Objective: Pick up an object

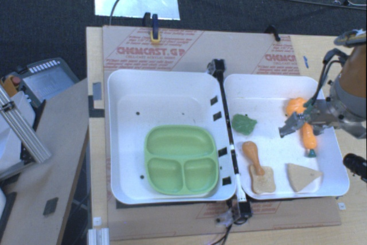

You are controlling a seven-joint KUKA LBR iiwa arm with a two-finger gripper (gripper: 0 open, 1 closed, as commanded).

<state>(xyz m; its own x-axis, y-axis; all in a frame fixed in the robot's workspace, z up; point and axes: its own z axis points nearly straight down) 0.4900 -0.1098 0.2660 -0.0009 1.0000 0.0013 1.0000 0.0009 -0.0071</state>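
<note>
In the right bin (269,97), my gripper (289,125) reaches in from the right and hangs low over the floor. An orange round piece (295,105) lies just behind it. A carrot (309,137) lies just to its right, partly under the wrist. A green leafy piece (243,123) sits to the left of the gripper, apart from it. Nearer the front lie a chicken drumstick (251,154), a slice of toast (263,182) touching it, and a tan wedge (302,176). I see nothing held in the gripper.
The left bin (123,123) holds a green divided plate (180,159) at its front. A black divider strip (225,123) runs between the bins. A grey bench with a device (49,80) stands at the far left.
</note>
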